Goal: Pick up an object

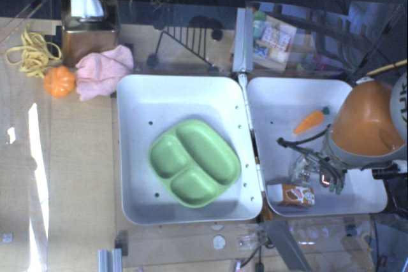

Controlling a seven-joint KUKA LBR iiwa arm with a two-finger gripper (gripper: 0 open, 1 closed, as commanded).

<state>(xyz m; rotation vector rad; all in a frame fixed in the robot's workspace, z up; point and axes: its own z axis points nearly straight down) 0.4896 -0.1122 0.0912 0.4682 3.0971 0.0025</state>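
Arm low over right white bin (363, 200), grasp not confirmed, miss or slip likely.
Grey arm with orange band (366, 124) covers much of that bin, so a descent could clip its wall or nudge items aside. Two-finger gripper (315, 174) hangs near the bin floor; can't tell how far open it is, nothing seen between the fingers. Green sectioned plastic plate (194, 162) sits in left white bin (131, 137), well apart. Small orange-brown packet (297, 195) lies just below-left of the gripper, closest target; orange toy carrot (310, 120) lies above it, near.
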